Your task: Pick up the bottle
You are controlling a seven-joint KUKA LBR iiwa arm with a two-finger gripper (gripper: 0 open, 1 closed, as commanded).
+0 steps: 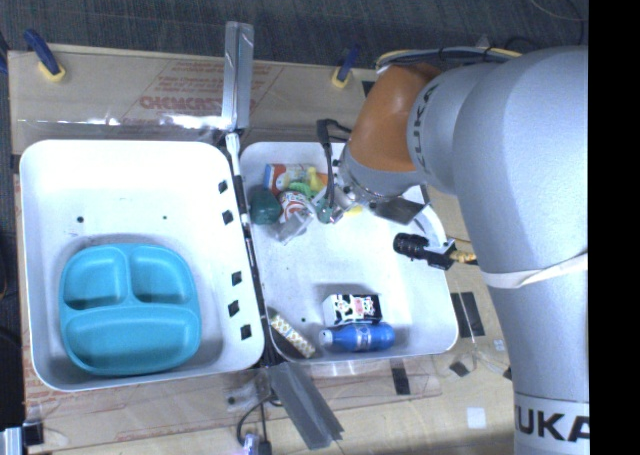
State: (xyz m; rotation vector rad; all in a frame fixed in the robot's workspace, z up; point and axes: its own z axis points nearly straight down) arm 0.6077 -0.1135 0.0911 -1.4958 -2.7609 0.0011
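Blue bottle [362,338] lying at right bin's [430,348] front edge. Well apart from claw [327,211] at back clutter. Claw opening impossible to tell.

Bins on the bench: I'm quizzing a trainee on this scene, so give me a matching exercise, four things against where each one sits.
Things:
1. blue bottle
2. blue divided tray
3. gripper
4. black-and-white carton

Places:
A. left bin
B. far end of the right bin, over a cluster of small items
C. near edge of the right bin
D. just behind the bottle

Pairs: 1-C, 2-A, 3-B, 4-D
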